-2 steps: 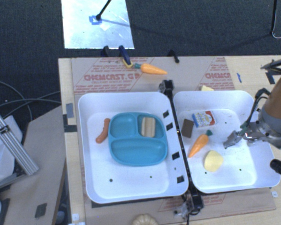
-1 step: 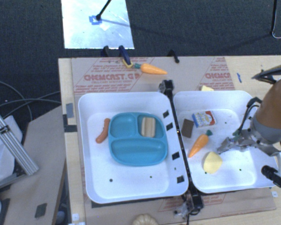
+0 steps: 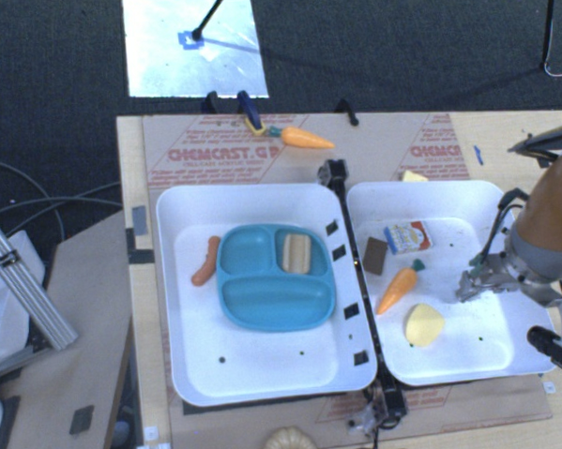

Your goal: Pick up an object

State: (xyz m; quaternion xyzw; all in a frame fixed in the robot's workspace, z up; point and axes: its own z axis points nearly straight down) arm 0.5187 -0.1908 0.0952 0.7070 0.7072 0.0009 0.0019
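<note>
Gripper (image 3: 474, 284) hangs low in the right bin (image 3: 494, 353); whether it is wide or narrow I cannot tell. Just to its left lies a carrot (image 3: 397, 289), with a yellow lump (image 3: 423, 325) beyond and below. Likely light, stiff, slick plastic, the carrot is best taken across its thick middle.

"CHEMCAST" printed in red on the brown board (image 3: 223, 153), repeated at right

Grey arm (image 3: 550, 224) entering from right, wrist bent down, tool (image 3: 472, 284) low
</note>
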